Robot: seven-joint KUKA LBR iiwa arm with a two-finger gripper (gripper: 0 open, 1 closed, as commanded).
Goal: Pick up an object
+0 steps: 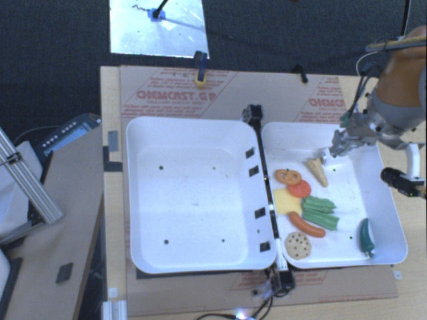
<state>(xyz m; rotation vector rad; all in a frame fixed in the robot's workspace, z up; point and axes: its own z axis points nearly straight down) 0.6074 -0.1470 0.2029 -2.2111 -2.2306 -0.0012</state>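
The grey two-finger gripper (331, 151) is hovering just beside the pale tan cone-shaped toy (317, 171) in the right white bin (387, 209), seemingly lining up to grab it. Whether its claw is parted or closed, I cannot tell.

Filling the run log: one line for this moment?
claw: over right bin, above cone | holding: nothing seen | left bin: untouched

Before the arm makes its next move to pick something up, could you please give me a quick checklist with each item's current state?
1. Objects sit in the right bin: ok.
2. Gripper is over that bin: ok.
3. A target lies close: the cone-shaped piece is just beside the gripper: ok.
4. Something is already grasped: cannot tell.
5. Target stands apart from the cluster around the green beans: ok.
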